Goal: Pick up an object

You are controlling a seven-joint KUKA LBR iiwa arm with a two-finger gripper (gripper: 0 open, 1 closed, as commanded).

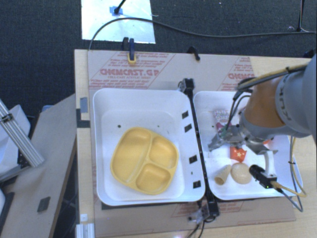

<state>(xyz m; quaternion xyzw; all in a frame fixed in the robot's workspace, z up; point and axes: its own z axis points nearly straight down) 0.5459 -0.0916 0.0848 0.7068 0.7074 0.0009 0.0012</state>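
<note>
— Where's the arm [277, 105] just now?

— Over the right bin [208, 108], reaching in from the right. The gripper [218, 140] hangs low by the bin's left wall, beside the divider between the two bins.

— Holding anything?

— Can't tell from here. The tip is a dark metal blur, and I can't make out how it's set or whether anything sits in it.

— What's in that bin?

— A red piece [238, 154] just right of the gripper. Nearer the front wall, a tan cone [222, 174] and a pale round lump [241, 173], the two touching. A clear packet with red print [221, 116] lies toward the back, partly under the arm.

— And the left bin [106, 113]?

— A yellow tray [143, 160] with three compartments, lying flat, well apart from the gripper.
</note>
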